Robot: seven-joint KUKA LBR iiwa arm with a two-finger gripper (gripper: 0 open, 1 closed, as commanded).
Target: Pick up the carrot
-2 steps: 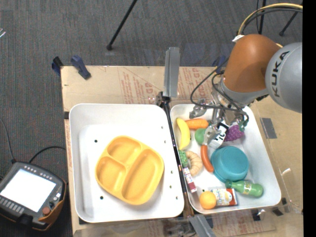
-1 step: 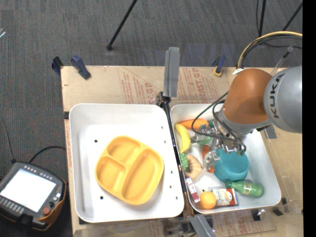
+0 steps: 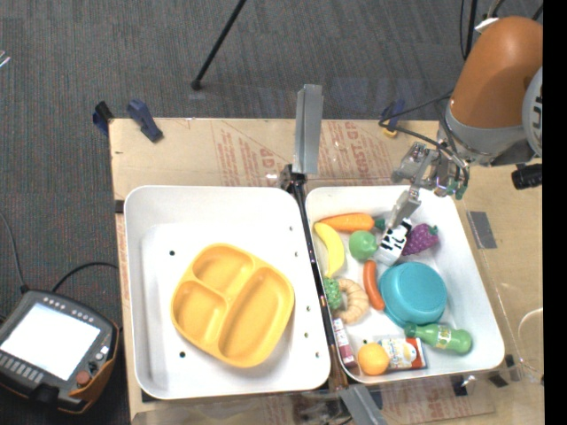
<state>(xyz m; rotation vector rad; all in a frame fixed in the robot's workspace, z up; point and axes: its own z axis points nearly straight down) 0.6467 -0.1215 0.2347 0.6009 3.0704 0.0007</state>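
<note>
My claw hangs over the far part of the right bin, its tip low above a black-and-white carton; whether it is released or clenched I cannot tell, and nothing is visibly grasped in it. The carrot lies in the far-left part of the same bin, just left of my claw and a little nearer, its long axis running almost left to right, thick end toward my claw and the tip toward the divider. It rests just beyond a banana and a green apple, close enough to crowd a grasp, I judge. A second orange piece lies between a donut and a blue bowl; I take the far one as the carrot. The left bin carries a yellow tray. The coming move, as I read it, is a short shift left, closing across the carrot's width.
</note>
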